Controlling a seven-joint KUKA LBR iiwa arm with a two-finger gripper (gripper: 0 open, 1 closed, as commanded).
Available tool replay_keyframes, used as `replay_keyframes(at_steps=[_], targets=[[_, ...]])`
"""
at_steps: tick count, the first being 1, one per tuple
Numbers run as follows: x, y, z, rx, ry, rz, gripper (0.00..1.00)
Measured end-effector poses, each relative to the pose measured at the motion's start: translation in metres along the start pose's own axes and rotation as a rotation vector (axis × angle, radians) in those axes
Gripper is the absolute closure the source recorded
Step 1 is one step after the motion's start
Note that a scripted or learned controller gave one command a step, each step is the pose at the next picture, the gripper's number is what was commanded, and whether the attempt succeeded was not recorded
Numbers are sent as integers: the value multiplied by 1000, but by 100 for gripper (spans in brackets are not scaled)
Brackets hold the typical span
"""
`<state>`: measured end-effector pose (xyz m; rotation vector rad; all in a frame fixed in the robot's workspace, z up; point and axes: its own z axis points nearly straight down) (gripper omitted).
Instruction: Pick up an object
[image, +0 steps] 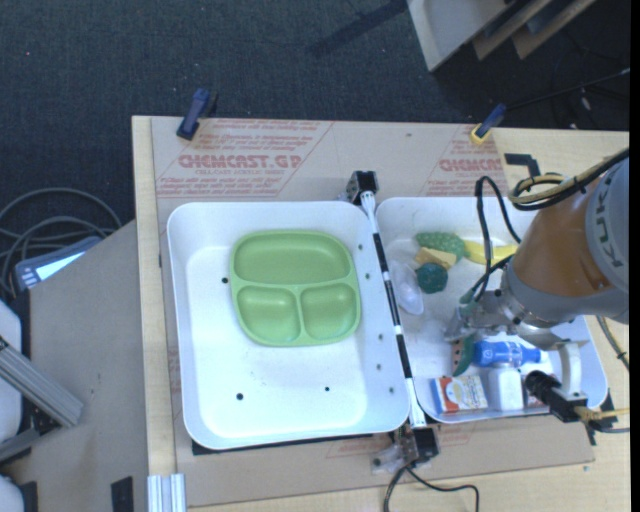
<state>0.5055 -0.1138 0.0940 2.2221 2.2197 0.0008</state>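
Nearest the camera, at the front edge of the counter (300, 150), a black clamp (415, 445) with trailing wire sits where the two bins meet. Just behind it, in the front of the right bin (400, 225), lies a small white carton with red print (462, 393), and touching its right side a white bottle with a blue label (505, 360) (the label faces up). A black fitting (545, 388) on the arm lies over the bin's front right corner.

The gripper (470, 325) is down inside the right bin, just left of the bottle and above the carton; whether its fingers are apart or together cannot be told, since the wrist hides them. A small green and orange piece (463, 355) shows right beside it, but contact is unclear. The grey arm with its orange band (560, 250) reaches in from the right over the bin's far half.

Further back in the same bin are a clear plastic item (408, 292), a dark teal ball (432, 278), and behind that a yellow-green object (440, 245) next to a yellow one (500, 252).

The left bin (190, 300) holds a light green divided tray (296, 286), lying flat toward its far side.

At the back of the counter, a second black clamp (362, 184) sits between the bins, and blue clips (195, 113) hold the board's far corners.
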Motion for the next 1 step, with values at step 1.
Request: replay_keyframes(at_steps=[1], targets=[[54,44,-91,0,1,-2,100]])
